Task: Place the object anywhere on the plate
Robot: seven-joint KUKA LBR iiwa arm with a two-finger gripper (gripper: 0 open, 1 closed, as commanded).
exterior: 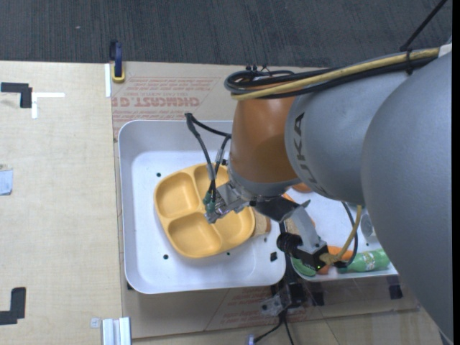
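Yellow divided plate (188, 218) lies in the left white bin (136, 214). Arm's orange band (262, 139) hangs over the plate's 3 o'clock edge. Pincer's state: cannot tell. Green object (366, 261) in the bin at 4 o'clock.

The bench (57, 214) is pale wood, with a cardboard sheet (169, 95) laid over its middle and reaching toward the far edge. A white bin (136, 214) sits on the cardboard, and a second bin (359, 268) lies just beside it on the right, mostly hidden. Black brackets (18, 92) and a blue clamp (116, 52) sit at the bench's far-left part
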